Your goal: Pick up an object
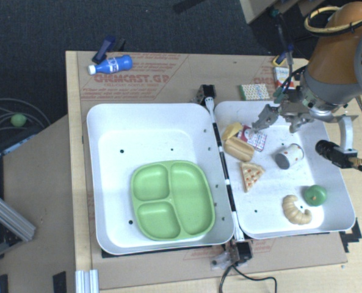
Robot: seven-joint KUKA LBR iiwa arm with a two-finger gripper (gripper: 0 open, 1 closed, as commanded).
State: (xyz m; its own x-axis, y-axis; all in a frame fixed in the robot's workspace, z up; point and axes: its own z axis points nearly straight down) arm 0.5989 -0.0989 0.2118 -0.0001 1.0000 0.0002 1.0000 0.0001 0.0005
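Nearest candidate for picking: a small cluster at the left end of the right bin (345, 215), made of a yellow wedge-like piece (232, 131), a bread roll (238, 149) lying just below it with long axis running left-high to right-low, and a flat red-and-white packet (254, 138) touching the roll's right side. Just up and right of that packet, the gripper (281, 116), fingers spread wide, one tip over the packet's upper right corner and the other well off to the right, nothing between them. Cluster therefore down and to the left of the gripper, close by; probably a short drop and a small shift left needed before closing. Further out in the same bin: a grey-and-white cup-like thing (288, 156) lying on its side below the gripper, a pizza slice (251, 176) below the roll, a croissant (296, 209) and a green apple (315, 195) near the bottom right corner, all apart from one another. Beyond the divider, the left bin (107, 139) with a green divided plate (171, 199). Outside the bins, a blue-and-white bottle (110, 65) on the cardboard at top left. Risk, by judgement: packet and roll touching, so a closing grip may catch both or nudge one aside
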